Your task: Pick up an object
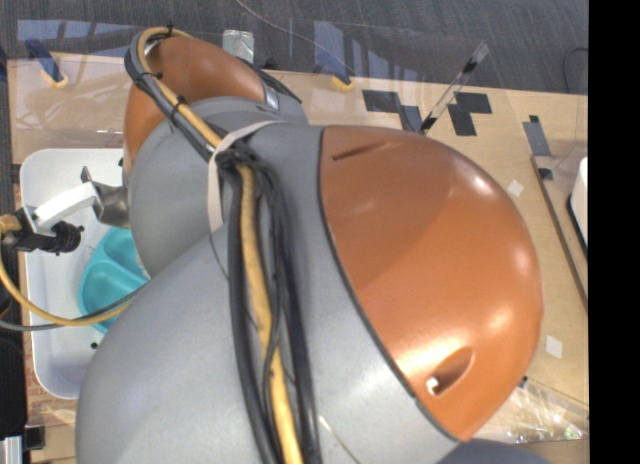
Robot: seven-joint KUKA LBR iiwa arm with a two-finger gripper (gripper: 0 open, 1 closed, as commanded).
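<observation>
Grey and orange metal crowds most of what I can see: the arm bulks right over the bench, its cables running down its back. Left of the arm, a white bin peeks out. Inside that bin, pressed up against the arm's edge, lies a teal bowl-like thing, partly covered by the arm. Above the teal thing, within the bin, a white-and-black fitting with a yellow hose juts from the arm; whether that is the gripper, and whether its pincer is open or closed, I cannot tell.
</observation>
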